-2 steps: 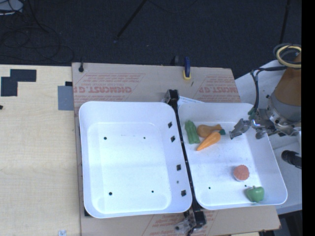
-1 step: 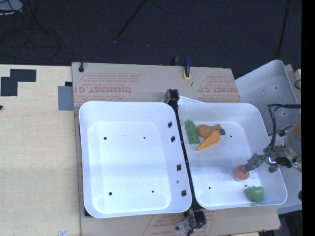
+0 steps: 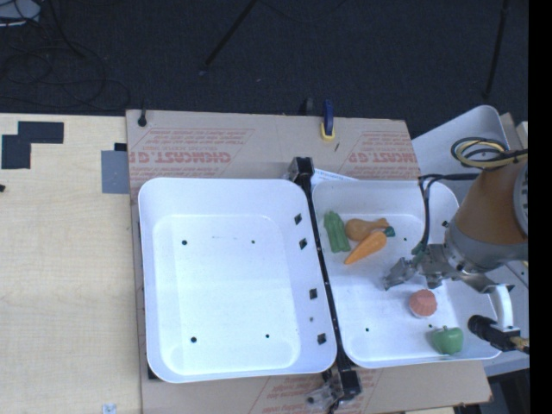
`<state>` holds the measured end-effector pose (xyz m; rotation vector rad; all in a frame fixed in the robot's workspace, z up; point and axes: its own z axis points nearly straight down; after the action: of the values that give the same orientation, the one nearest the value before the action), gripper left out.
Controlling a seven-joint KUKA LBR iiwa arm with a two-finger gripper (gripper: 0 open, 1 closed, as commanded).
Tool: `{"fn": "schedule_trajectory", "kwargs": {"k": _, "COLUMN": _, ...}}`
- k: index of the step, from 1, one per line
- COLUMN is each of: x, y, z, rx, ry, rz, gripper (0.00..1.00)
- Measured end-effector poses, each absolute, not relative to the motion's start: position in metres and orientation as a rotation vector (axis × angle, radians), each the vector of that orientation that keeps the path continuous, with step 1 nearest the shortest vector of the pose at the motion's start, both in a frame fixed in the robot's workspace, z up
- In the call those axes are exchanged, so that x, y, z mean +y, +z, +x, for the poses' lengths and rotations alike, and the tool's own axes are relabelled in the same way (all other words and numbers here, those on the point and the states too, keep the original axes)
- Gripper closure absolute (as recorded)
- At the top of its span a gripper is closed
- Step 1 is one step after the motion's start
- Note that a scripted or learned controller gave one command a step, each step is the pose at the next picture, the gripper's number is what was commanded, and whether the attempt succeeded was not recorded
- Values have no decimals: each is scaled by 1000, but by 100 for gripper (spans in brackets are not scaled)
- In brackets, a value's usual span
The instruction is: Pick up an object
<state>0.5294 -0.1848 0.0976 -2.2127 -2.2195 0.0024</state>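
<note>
The right bin [image 3: 379, 352] holds several toy foods. A green cucumber-like piece [image 3: 335, 231] lies near its left wall, with an orange-yellow piece [image 3: 366, 227] beside it and an orange carrot [image 3: 366, 247] just below. A pinkish-red round fruit [image 3: 423, 303] sits toward the front right, and a green fruit [image 3: 447, 340] lies near the front right corner. My gripper [image 3: 397, 277] hangs low over the middle of the right bin, right of the carrot and just up-left of the red fruit. I see nothing held in it.
The left bin [image 3: 155, 231] stands beside the right one, with a black divider strip [image 3: 315, 266] between them. Both rest on a cardboard sheet [image 3: 216, 149]. The arm [image 3: 487, 218] comes in from the right over the right bin's far edge.
</note>
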Motion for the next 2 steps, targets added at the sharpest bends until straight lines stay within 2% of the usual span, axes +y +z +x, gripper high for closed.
{"fn": "schedule_trajectory", "kwargs": {"k": 1, "x": -215, "y": 179, "z": 590, "rx": -2229, "ry": -5, "rz": -2227, "gripper": 0}}
{"fn": "schedule_trajectory", "kwargs": {"k": 2, "x": -184, "y": 161, "z": 472, "rx": -2212, "ry": 7, "rz": -2217, "gripper": 0}}
